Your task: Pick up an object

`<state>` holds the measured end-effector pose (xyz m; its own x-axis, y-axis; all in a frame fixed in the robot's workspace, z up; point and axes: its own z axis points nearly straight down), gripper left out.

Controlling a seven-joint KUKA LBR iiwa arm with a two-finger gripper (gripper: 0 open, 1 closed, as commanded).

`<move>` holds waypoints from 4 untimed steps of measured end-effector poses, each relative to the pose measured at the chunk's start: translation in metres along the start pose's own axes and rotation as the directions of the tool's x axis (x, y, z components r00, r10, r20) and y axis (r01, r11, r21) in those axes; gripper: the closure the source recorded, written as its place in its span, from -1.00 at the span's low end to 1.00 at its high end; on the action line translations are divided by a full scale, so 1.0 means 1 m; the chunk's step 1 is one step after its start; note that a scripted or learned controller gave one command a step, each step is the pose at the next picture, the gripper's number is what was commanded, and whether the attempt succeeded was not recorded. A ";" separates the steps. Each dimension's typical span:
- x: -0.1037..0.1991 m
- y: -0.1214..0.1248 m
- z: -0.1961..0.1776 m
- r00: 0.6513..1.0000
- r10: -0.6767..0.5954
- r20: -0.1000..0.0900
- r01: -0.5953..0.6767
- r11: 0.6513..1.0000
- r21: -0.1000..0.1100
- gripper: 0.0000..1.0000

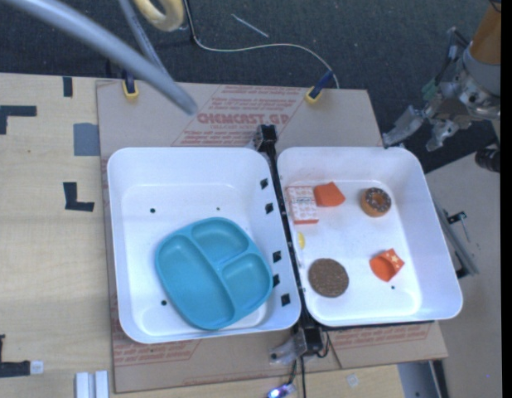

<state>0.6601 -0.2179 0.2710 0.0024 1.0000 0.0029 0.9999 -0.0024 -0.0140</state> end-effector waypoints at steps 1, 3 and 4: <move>0.001 0.002 -0.009 1.000 -0.004 0.003 0.004 1.000 -0.013 -1.00; 0.005 0.006 0.080 1.000 -0.004 0.003 0.004 1.000 -0.008 -1.00; 0.002 -0.004 0.137 1.000 -0.003 0.003 0.003 1.000 -0.007 -1.00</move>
<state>0.6542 -0.2160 0.1341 -0.0007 1.0000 0.0001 1.0000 0.0007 -0.0068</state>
